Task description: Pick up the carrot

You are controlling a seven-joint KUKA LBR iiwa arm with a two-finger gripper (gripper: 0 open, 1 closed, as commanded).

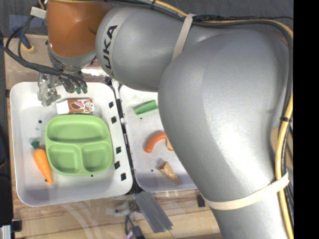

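The carrot (42,164), orange with a small green top, lies along the left wall of the left bin (22,188), just left of a green divided plate (79,143). My gripper (56,87) hangs under the orange wrist band over the far left corner of that bin. It is well up-view from the carrot and apart from it. Nothing shows in the gripper.
A small printed box (75,105) lies just beyond the plate, close under the gripper. The right bin (149,183) holds a green piece (145,107), an orange sausage-like piece (155,141) and a brown piece (168,172). The arm's grey bulk hides most of that bin.
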